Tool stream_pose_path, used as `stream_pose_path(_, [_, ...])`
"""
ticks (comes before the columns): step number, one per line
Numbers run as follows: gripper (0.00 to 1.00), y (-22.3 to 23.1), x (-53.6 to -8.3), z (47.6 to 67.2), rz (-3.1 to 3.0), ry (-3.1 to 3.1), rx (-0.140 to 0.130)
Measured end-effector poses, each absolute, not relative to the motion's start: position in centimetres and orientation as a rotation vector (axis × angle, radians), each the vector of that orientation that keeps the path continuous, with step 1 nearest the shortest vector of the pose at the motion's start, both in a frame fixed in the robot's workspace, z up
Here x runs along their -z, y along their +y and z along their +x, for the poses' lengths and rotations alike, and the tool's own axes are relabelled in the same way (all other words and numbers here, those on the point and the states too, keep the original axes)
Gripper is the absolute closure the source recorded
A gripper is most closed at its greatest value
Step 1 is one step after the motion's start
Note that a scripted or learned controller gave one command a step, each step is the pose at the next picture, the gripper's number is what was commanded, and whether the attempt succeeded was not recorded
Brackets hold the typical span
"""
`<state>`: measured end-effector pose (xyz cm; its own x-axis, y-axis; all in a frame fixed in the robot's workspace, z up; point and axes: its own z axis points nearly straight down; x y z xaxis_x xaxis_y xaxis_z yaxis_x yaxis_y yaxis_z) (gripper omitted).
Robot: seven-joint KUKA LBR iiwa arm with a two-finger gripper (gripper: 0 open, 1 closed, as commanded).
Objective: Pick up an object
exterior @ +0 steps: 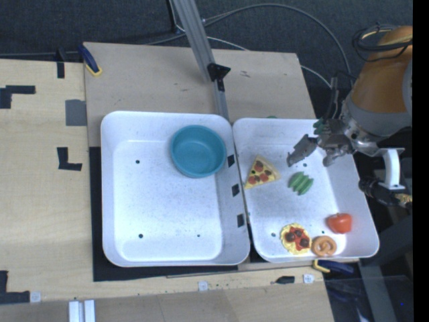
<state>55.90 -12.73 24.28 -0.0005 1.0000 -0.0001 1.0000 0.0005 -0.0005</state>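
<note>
Gripper (314, 151) sits over the upper part of the right white bin (268, 129), hanging off the grey arm with the orange band (379, 89) that comes in from the right. Its two dark fingers are spread apart with nothing between them: one finger (299, 150) points down-left, the other sits just right of it near the bin's right wall.

Candidate objects, all in the right bin:
- green ridged toy vegetable, pickle-like (301, 182), lying just below the left finger, close but apart from it
- yellow toy pizza slice with red toppings (259, 173), near the bin's left wall, left of the green piece
- red toy pepper or tomato (340, 223), by the right wall, lower down
- round yellow toy pizza with red toppings (295, 238), near the bottom edge
- orange-brown ring-shaped toy, donut or pretzel type (324, 245), just right of the round pizza; can't tell if they touch

Left white bin (134, 200) holds a teal round bowl (197, 151), upright, in its upper right corner, next to the divide between bins.

Both bins sit on a tan bench (147, 79). Grey metal bar (194, 32) runs diagonally down from the top to the gap between the bins.
</note>
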Motion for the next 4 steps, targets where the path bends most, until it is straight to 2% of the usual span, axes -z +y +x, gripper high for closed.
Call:
stream_pose_path(3, [0.00,-13.8,-9.1,55.1,-2.219,-2.220,-0.003])
stream_pose_path(4, [1.00,-13.7,-10.3,55.2,-2.219,-2.222,-0.001])
